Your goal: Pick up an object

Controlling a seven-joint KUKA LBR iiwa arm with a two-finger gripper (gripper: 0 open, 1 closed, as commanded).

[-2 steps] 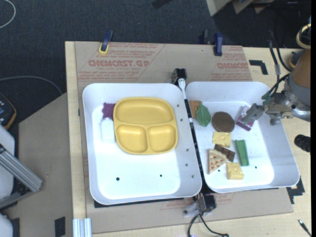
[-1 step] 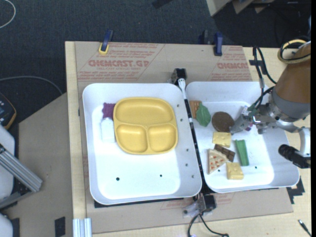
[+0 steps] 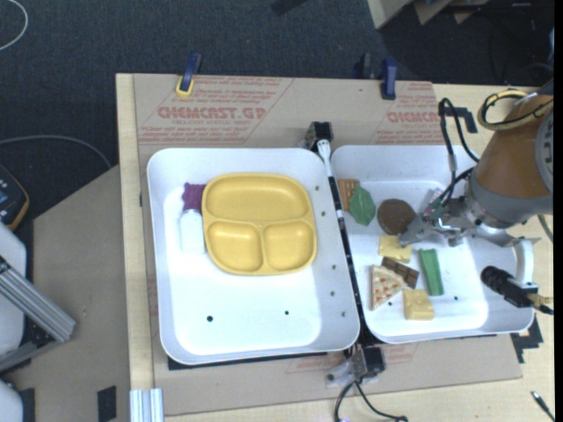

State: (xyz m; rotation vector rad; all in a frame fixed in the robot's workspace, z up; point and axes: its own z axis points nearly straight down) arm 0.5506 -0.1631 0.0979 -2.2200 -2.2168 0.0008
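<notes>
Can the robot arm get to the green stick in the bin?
Probably yes. The tool hangs just above the green stick in the right bin, and nothing lies on top of it; only the cheese sits close by.

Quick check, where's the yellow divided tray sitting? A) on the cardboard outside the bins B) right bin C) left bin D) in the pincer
C: the yellow divided tray lies flat in the left bin, beside a purple-capped white bottle, while the small food items such as the green bar are in the right bin.
</notes>
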